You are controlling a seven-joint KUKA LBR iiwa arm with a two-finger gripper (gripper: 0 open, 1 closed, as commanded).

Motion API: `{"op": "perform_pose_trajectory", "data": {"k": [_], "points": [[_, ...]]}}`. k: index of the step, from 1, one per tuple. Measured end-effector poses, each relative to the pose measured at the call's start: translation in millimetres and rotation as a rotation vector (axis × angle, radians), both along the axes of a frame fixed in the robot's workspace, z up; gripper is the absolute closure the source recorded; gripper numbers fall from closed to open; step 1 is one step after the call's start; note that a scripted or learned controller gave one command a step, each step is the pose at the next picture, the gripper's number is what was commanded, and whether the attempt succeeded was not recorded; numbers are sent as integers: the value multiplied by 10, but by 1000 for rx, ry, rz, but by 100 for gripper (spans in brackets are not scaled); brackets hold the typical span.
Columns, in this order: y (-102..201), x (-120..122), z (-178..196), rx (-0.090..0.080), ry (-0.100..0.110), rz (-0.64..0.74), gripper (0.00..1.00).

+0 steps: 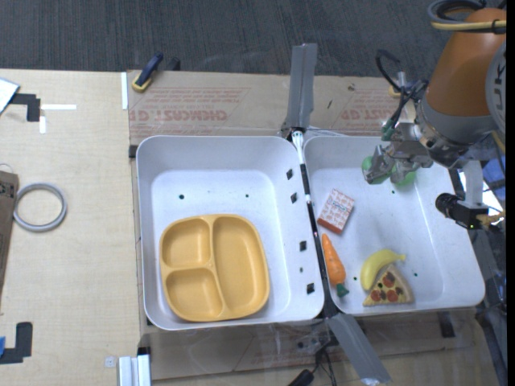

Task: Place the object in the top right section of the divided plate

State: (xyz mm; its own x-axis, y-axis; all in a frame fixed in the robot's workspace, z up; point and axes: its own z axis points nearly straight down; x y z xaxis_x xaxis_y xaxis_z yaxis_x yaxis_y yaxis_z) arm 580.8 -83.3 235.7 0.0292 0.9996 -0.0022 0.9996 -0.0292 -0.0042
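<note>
Gripper (pixel 392 167) first: our grey two-finger tool hangs over the upper part of the right white bin (pixel 451 296), and we see a small pale-green object (pixel 378 170) pinched between its tips, so we judge it clenched on that piece. We cannot make out what the green thing is, nor its long axis, since the wrist hides most of it.

What matters to us now is direction. The yellow three-section plastic plate (pixel 215 265) lies in the left white bin (pixel 153 215), well apart from the tool, down and to the left across the wall where the bins meet. Its top right section is the tall compartment on the plate's right side, the nearest one to the arm, so we would carry leftward and toward the camera.
</note>
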Motion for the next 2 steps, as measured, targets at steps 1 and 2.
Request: {"op": "perform_pose_trajectory", "data": {"k": [1, 2], "points": [[420, 53, -456, 3, 0, 342, 100], [593, -130, 992, 1, -3, 522, 100]]}}
